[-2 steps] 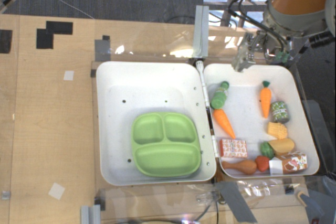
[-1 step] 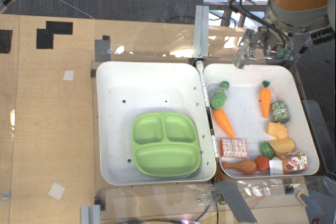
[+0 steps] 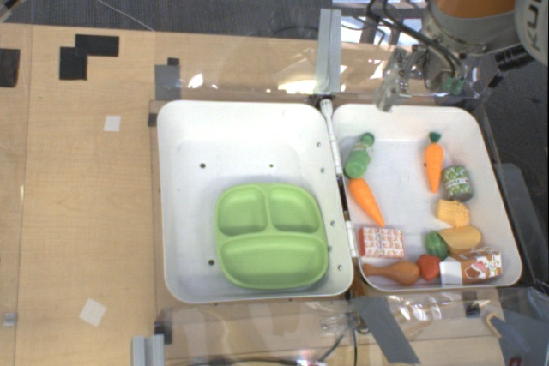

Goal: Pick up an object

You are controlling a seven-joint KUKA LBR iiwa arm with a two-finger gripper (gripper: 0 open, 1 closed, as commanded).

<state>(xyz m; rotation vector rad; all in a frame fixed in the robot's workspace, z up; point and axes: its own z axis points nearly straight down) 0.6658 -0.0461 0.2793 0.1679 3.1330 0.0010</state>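
From my console I see the left bin (image 3: pixel 184 184) carrying a green divided plate (image 3: pixel 271 236) toward its near edge, the right bin (image 3: pixel 399 159) strewn with toy food including two carrots (image 3: pixel 366 200), and the gripper (image 3: pixel 403 81) above its far edge, finger spread unclear.

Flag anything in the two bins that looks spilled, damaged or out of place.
Nothing stands out. The green divided plate lies flat in the left bin. The toy foods, including two carrots, lie loose inside the right bin, none over the rim.
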